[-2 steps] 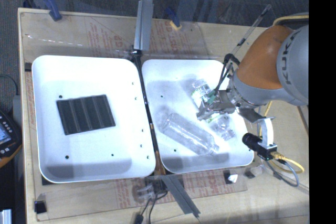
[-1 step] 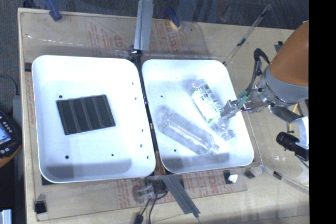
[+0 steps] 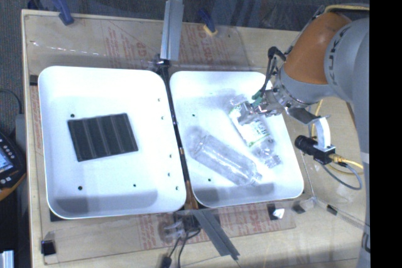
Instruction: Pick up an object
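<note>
Camera view: hand, grip state unclear, over clear green-labelled bottle.

Dark ribbed panel in the left bin; blue clamps beyond.

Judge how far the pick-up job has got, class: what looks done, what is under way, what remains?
Done: the arm has reached into the right bin. Under way: the gripper sits at the green-labelled clear bottle's upper end; a grasp isn't visible. Left: lifting. The other clear bottle and the left bin's dark ridged block lie untouched.
</note>
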`<state>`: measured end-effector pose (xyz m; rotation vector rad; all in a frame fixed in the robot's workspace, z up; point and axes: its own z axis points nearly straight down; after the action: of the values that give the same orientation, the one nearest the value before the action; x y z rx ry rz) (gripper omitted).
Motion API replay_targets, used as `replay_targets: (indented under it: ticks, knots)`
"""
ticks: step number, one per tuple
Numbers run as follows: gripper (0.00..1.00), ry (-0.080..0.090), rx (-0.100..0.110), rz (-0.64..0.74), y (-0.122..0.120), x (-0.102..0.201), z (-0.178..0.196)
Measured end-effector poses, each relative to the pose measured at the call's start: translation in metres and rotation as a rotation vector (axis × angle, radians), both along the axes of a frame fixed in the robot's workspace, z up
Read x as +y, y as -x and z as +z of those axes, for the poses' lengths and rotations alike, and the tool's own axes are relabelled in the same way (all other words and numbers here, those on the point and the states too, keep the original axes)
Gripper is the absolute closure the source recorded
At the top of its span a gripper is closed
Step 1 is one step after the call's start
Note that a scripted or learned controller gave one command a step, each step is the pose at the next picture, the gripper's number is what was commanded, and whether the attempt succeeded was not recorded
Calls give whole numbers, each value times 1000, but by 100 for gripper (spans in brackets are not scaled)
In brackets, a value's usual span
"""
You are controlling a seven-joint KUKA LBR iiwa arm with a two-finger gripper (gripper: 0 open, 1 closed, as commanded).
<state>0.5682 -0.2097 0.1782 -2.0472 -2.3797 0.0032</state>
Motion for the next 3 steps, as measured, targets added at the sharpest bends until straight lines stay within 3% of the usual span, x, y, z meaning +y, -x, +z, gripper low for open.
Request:
replay_targets:
  ticks: [1,2,3]
  knots:
    - [0,0,-1,25,18,1,-34]
    - [100,0,-2,28,16,1,-24]
    - [0,0,-2,28,16,1,-24]
